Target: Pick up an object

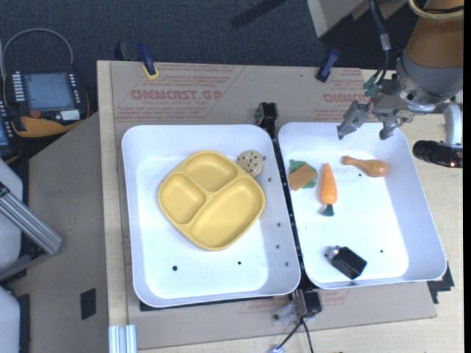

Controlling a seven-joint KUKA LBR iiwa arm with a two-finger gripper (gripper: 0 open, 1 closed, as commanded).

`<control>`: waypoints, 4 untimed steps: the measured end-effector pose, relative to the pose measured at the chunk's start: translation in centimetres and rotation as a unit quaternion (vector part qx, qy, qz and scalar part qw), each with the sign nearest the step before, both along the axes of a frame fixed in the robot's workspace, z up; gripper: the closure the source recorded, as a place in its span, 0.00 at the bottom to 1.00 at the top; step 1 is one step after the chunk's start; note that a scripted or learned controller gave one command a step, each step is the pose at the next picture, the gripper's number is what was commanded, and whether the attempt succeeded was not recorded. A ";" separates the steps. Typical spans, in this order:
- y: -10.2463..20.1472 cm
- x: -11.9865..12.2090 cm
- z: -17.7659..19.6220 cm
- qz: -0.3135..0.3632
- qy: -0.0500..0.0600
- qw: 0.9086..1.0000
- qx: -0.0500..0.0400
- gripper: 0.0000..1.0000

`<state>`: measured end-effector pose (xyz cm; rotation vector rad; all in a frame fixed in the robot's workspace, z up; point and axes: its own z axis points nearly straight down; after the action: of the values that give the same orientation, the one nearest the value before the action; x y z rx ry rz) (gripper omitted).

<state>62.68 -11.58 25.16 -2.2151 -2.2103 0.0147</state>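
My gripper (366, 126) hangs over the back edge of the right bin (412, 219), open, with nothing between its two fingers. Just below it in that bin lies a tan drumstick-shaped piece (366, 166). To the left of that lie an orange carrot (328, 187) with a green tip and a green-and-orange sandwich-like piece (301, 175). A small black block (346, 261) rests near the bin's front. In the left bin (143, 204) sit a yellow divided plate (211, 198) and a cookie (251, 162) at the plate's back right corner.
The two bins sit on a cardboard sheet (213, 87) held by blue clamps (148, 61). A black bracket (266, 114) stands between the bins at the back. A pendant with a screen (45, 98) lies off the bench at the left.
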 end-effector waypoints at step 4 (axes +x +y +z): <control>1.3 0.5 -15.5 0.001 -0.007 1.000 -0.001 0.00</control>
<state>63.16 -10.33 9.64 -2.2213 -2.2201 0.0004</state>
